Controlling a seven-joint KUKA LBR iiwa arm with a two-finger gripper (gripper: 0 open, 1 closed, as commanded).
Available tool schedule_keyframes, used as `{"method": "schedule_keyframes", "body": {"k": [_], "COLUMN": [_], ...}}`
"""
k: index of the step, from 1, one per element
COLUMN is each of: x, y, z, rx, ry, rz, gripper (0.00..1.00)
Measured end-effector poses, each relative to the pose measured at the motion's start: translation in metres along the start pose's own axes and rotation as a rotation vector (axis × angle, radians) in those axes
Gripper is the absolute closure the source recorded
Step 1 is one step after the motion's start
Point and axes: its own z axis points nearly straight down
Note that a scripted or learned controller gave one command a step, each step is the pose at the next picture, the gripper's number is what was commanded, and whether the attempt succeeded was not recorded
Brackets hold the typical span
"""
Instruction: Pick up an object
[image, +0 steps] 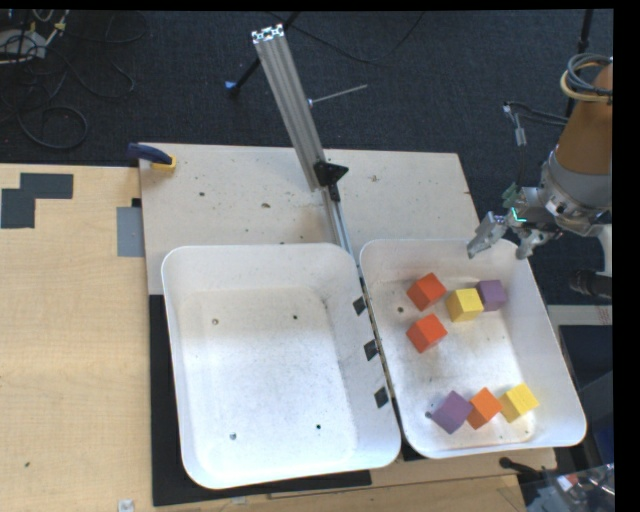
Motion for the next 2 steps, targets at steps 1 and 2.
{"method": "schedule_keyframes", "body": {"k": [1, 2], "x": [0.005, 0.003], "y": [-0.007, 0.000], "z": [0.062, 0.087], "rx": [0.005, -0.025], "ry": [0.002, -0.007], "rz": [0.001, -0.002], "gripper": [0.00, 0.00]}}
